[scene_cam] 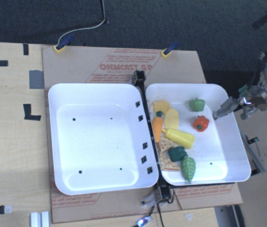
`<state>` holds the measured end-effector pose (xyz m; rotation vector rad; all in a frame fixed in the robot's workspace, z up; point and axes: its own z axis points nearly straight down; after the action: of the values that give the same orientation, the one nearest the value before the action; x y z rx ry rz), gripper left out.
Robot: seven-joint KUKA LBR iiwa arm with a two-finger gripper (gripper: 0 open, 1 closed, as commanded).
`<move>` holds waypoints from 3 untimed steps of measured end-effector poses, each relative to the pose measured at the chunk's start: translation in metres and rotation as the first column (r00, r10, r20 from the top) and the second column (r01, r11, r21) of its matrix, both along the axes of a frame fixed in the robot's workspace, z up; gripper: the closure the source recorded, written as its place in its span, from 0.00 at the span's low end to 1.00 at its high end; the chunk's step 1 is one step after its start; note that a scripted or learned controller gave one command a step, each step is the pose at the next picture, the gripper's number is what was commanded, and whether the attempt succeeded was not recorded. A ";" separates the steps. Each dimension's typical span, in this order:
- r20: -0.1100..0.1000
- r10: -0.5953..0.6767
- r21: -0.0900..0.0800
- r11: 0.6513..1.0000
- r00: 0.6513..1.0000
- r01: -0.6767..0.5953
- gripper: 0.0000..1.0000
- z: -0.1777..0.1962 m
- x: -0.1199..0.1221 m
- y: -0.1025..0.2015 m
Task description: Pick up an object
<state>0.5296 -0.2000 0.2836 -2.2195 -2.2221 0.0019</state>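
From the camera view above the worktop, the gripper (pixel 222 109) hangs at the right bin's (pixel 228 141) far-right rim, its tip reaching just over the edge; whether it is open or closed I cannot tell, and nothing can be seen held in it. No single object is named, so any of the toys to the gripper's left would serve: the red tomato (pixel 200 123) is the nearest, just beside the tip, and the green pepper (pixel 197 104) lies a little beyond it toward the far wall. Further left are the yellow bottle-shaped piece (pixel 181 137), the orange carrot (pixel 157 127), and the dark green vegetable (pixel 177 153) touching the bumpy light green one (pixel 188 168). The risk, as I judge it, is a descent onto the bin rim instead of the floor, or a round toy rolling away from a glancing touch; the crowded pile along the divider invites a pinch on two things at once. The arm is cut off at the frame's right, and the gripper's outline is blurred against the bin wall.
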 end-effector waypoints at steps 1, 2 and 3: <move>0.000 0.001 0.000 1.000 1.000 -0.001 1.00 0.010 0.000 0.001; 0.003 0.003 -0.002 1.000 1.000 -0.003 1.00 -0.204 0.041 0.085; 0.002 0.002 0.001 1.000 1.000 -0.002 1.00 -0.189 0.041 0.084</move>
<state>0.5709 -0.1159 0.0944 -2.2176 -2.2244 -0.0010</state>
